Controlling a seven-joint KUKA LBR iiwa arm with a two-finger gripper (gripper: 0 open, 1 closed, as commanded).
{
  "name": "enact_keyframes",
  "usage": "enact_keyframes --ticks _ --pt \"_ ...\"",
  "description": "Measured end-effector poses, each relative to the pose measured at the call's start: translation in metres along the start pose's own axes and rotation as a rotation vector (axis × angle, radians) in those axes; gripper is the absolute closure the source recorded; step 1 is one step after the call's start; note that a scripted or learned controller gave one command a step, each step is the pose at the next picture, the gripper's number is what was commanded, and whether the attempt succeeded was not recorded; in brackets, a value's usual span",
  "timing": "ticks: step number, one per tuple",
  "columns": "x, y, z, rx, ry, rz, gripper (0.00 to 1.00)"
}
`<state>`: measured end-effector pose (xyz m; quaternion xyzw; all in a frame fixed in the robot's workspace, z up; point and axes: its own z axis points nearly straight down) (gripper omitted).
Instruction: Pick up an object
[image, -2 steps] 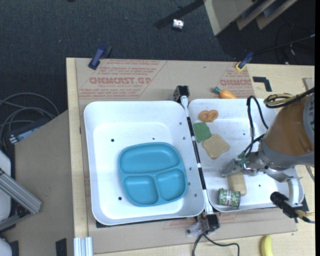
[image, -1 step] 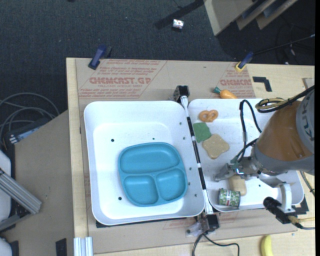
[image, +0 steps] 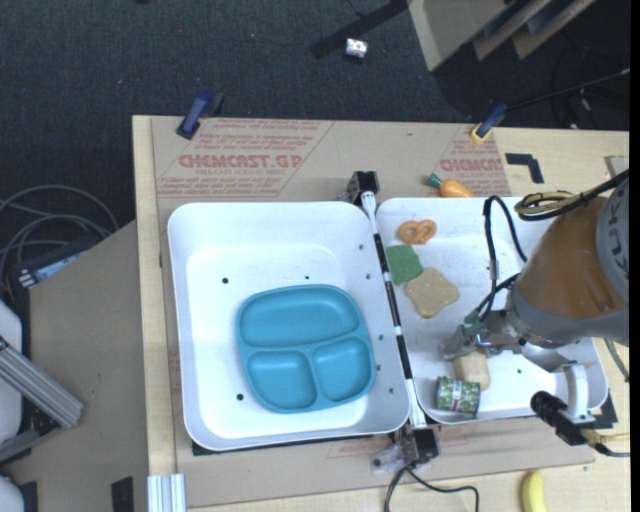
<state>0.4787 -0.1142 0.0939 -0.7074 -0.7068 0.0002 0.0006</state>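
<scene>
Left bin (image: 200, 300) holds one big blue divided plate (image: 305, 345), three sections, sitting flat near the middle. Right bin (image: 470, 215) has the small stuff: tan toast slice (image: 431, 292) touching a green square piece (image: 404, 264) just above it, a pretzel (image: 417, 232) near the top wall, a small green-labelled can (image: 458, 395) lying on its side at the bottom edge, a pale block (image: 473, 370) right above the can. Arm (image: 570, 270) comes in from the right over the right bin, gripper (image: 468, 340) low just above the pale block; cannot tell its state. Bins sit on a brown cardboard-covered bench (image: 250, 160) with red print. An orange carrot (image: 452, 187) lies on the bench behind the right bin, a banana (image: 533, 492) at the front edge. Dark floor, loose cables (image: 40, 230) at left.
</scene>
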Motion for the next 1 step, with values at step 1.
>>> enact_keyframes --ticks 1 --pt "0.0812 0.0596 -0.0916 -0.004 0.001 -0.004 1.0"
